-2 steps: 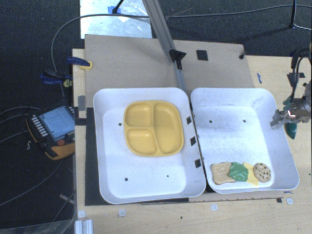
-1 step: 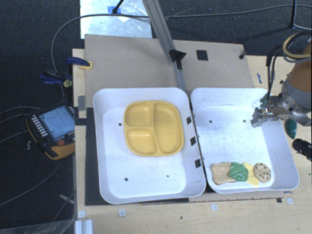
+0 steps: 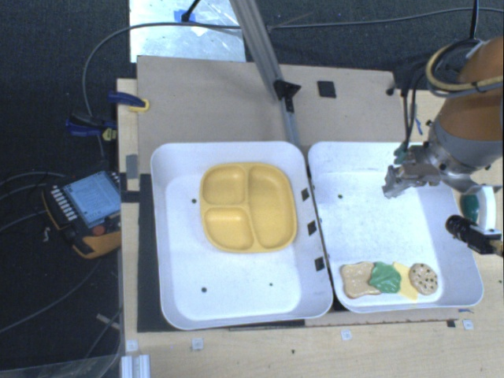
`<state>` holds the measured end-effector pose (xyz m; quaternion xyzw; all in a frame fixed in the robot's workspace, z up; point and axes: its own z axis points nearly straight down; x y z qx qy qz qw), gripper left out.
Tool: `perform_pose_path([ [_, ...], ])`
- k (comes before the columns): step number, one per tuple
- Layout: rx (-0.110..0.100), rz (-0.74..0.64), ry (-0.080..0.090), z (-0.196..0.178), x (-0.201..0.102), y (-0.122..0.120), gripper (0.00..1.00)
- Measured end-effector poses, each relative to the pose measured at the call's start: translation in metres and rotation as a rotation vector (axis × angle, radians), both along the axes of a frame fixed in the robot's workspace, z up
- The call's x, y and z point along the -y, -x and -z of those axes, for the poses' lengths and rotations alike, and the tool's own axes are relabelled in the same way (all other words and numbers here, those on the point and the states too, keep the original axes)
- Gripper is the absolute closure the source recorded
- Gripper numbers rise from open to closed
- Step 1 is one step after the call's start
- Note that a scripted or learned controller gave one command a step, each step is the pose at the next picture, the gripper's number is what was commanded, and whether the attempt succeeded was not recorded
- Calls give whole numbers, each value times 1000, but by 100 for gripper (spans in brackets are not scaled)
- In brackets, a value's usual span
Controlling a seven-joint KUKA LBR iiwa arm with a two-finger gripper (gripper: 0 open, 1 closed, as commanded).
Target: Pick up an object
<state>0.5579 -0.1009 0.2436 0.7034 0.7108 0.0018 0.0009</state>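
Observation:
Along the front wall of the right bin (image 3: 370, 211) lies a row of toy foods: a tan bread slice (image 3: 358, 279), a green leaf (image 3: 386, 277), a yellow cheese piece (image 3: 406, 283) and a round cookie with dark chips (image 3: 424, 277). My gripper (image 3: 398, 179) hangs over the back half of the right bin, well behind that row, and I see nothing in it. The grey arm with its orange band (image 3: 472, 109) comes in from the right.
A yellow divided plate (image 3: 248, 207) lies in the left bin (image 3: 177, 235). A small teal thing (image 3: 470, 207) shows at the right bin's right wall, partly hidden by the arm. A slanted metal pole (image 3: 260, 38) crosses the back of the bench.

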Motion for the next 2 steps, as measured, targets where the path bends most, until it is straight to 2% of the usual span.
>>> perform_pose_path([
  [2,0,0,0,2,-117,-35,100],
])
